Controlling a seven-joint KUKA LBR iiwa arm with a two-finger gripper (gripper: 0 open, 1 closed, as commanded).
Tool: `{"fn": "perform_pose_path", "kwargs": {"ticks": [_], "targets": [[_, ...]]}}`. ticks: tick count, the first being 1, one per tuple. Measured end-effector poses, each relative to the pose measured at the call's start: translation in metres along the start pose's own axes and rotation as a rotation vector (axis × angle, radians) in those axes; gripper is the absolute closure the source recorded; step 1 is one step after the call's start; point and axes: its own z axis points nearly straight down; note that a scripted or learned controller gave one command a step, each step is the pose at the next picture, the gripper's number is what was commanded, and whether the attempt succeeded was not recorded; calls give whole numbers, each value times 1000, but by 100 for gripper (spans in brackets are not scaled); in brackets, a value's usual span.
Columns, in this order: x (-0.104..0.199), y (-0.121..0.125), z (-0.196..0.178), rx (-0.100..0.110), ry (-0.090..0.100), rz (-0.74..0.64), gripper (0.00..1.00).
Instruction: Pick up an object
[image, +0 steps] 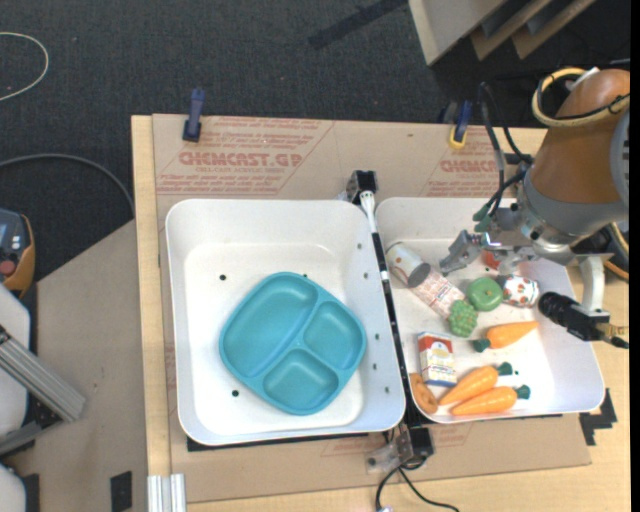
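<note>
Gripper (478, 247) hovers over the right bin (590, 385); whether it holds anything, cannot tell; green round toy (486, 294) just below.

Dark carpet floor (250, 60) surrounds the plywood table (300, 150); a white cable (40, 50) loops at ten o'clock, blue clamp (193, 113) at eleven.

Arm (580, 130) cut off by right edge. Pincer (487, 247) fingers blurred against clutter, state unreadable. Arm covers right bin (590, 395) back corner. Small red-white object (519, 291) partly under wrist, too small to identify. Carton (436, 360) label illegible. Grey device (12, 250) cropped at left edge.
</note>
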Motion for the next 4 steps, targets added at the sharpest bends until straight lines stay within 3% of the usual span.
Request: {"fn": "perform_pose_path", "kwargs": {"ticks": [1, 2, 3, 4], "targets": [[1, -34, 111, -14, -5, 0, 0], [34, -86, 8, -8, 1, -3, 0], [59, -85, -237, -21, 0, -3, 0], [131, -86, -245, -6, 1, -9, 0]]}}
